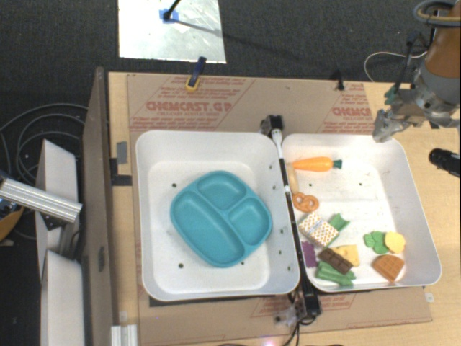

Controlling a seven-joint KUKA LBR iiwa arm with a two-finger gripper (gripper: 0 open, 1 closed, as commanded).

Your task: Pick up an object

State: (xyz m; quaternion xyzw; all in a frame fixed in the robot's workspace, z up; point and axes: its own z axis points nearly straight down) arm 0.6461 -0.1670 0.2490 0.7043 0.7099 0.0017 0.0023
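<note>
The right bin (403, 179) holds several toy foods: an orange carrot (315, 164) near its far side, a pretzel (305, 202), a checkered block (318, 229), a brown chocolate bar (336, 259), a yellow cheese wedge (350, 252), a green leafy piece (374, 240), a yellow piece (395, 242) and a brown waffle (388, 267). My gripper (387, 125) hangs over the bin's far right corner, well away from all of them. The carrot lies nearest, to its lower left.
The left bin (155, 193) holds a teal divided plate (221, 217). A black clip (274, 125) sits at the far end of the wall between the bins. A silver sheet (171, 20) lies on the floor beyond the bench. Cables trail at the left.
</note>
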